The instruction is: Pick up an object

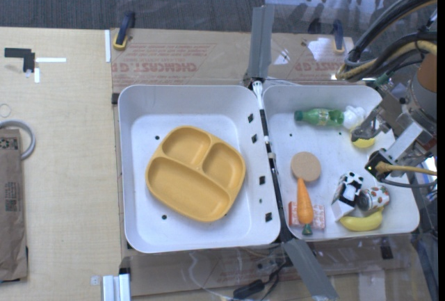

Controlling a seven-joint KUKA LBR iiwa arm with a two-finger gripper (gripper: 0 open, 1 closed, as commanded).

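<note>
The right bin (327,153) holds several objects. A green bottle (318,116) lies at its back, with a white lump (354,113) beside it. A tan round disc (306,166) sits mid-bin, and an orange carrot (304,206) lies in front of it, partly over a red packet (317,216). A black-and-white toy (351,190) and a banana (361,222) rest at the front right. My gripper (366,131) hangs low at the bin's right side, just above a small yellow object (363,142) that it partly hides.
The left bin (132,153) holds a yellow divided plate (195,173). A hinged divider (263,147) runs between the bins. Cables and the arm's body (410,119) crowd the right bin's far right edge. Cardboard (181,60) lies behind the bins.
</note>
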